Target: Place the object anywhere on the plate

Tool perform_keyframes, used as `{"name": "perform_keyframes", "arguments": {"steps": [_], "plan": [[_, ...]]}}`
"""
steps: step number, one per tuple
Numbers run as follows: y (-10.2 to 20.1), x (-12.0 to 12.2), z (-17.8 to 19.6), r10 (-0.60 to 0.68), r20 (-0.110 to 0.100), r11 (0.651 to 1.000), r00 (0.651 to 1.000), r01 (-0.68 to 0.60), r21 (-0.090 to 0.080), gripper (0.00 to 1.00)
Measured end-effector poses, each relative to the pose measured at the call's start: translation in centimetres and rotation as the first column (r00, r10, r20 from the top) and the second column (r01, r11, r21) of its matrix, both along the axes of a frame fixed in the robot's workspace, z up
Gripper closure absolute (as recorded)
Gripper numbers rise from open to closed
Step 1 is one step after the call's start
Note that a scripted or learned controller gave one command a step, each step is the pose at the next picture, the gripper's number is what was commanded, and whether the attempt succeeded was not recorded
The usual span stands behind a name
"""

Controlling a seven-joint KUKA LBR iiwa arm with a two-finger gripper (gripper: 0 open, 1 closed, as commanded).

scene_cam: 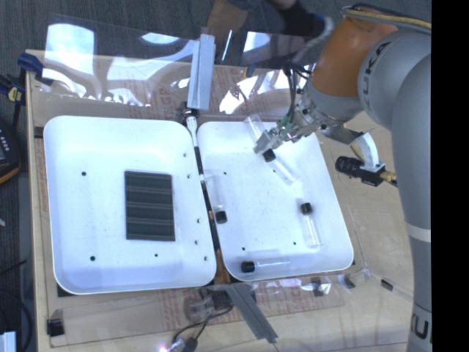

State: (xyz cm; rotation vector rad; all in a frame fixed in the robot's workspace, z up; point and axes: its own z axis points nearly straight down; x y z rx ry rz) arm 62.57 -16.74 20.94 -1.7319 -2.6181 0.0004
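Pincer (270, 147) low over upper part of right bin (333, 196); cannot tell from the view whether it is released or clenched. Clear tubes with black caps lie in that bin: one just below pincer (282, 169), one at right (310, 224), one along near wall (264, 266). Dark ribbed plate (149, 204) flat in left bin (73, 152), well apart from tubes.

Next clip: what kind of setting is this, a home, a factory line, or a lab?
Most likely a robotics lab test bench. A grey and orange arm reaches over two shallow white bins set side by side, one holding a dark ribbed plate, the other several clear tubes with black caps.
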Motion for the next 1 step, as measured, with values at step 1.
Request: {"name": "perform_keyframes", "arguments": {"steps": [1], "plan": [[7.89, 0.08, 4.46, 0.023, 0.002, 1.000, 1.000, -0.023, 0.000, 1.00]]}}
